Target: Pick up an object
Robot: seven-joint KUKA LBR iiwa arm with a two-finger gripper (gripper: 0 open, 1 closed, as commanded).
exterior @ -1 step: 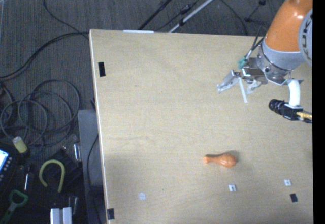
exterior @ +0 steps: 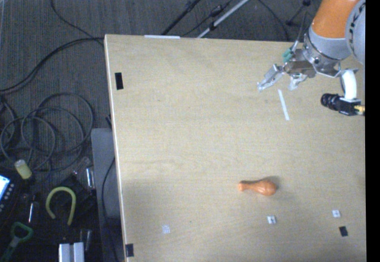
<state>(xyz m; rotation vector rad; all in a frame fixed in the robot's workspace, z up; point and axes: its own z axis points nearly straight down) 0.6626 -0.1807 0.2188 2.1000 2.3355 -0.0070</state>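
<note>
The pale wooden desk (exterior: 178,136) takes up most of what I can see from here, with dark carpet and a tangle of cables off its left side. The grey arm with its orange band (exterior: 338,11) leans in over the upper right corner, and the gripper (exterior: 279,78) hangs out ahead of it, pointing left, fingers spread apart with nothing between them.

The only thing worth picking is the small orange object (exterior: 259,187) (shaped like a little gourd or drumstick), lying flat on the desk toward the lower middle. It sits well apart from the gripper, nearly straight toward the near edge and just a touch left. Its long axis runs left to right, narrow neck to the left, fat end to the right.

A thin white stick (exterior: 284,104) lies just below the gripper.
</note>
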